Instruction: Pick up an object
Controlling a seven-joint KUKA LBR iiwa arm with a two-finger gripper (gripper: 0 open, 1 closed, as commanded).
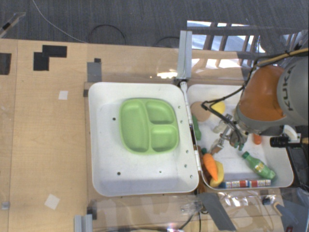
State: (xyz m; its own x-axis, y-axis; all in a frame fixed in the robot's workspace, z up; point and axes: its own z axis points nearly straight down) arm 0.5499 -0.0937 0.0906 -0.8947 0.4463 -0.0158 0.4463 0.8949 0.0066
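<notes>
My gripper [227, 146] hangs over the middle of the right bin [285, 178], under the grey arm with the orange band [260, 98]. Its fingers stand open and between them I see only white bin floor. An orange carrot [210, 166] lies just below and left of the fingertips, against a yellow banana-like piece [219, 172]. A green bottle [258, 166] lies to the lower right. A long red, white and blue box [247, 183] rests along the front wall. A yellow object [218, 108] and a tan round object [200, 112] sit at the back left.
The left bin [104, 178] holds a green divided plate [147, 125]. A small red-orange item [257, 139] lies beside the arm's wrist. A dark green stick-like item [196, 129] lies along the wall between the bins. Black cables loop from the arm above the right bin.
</notes>
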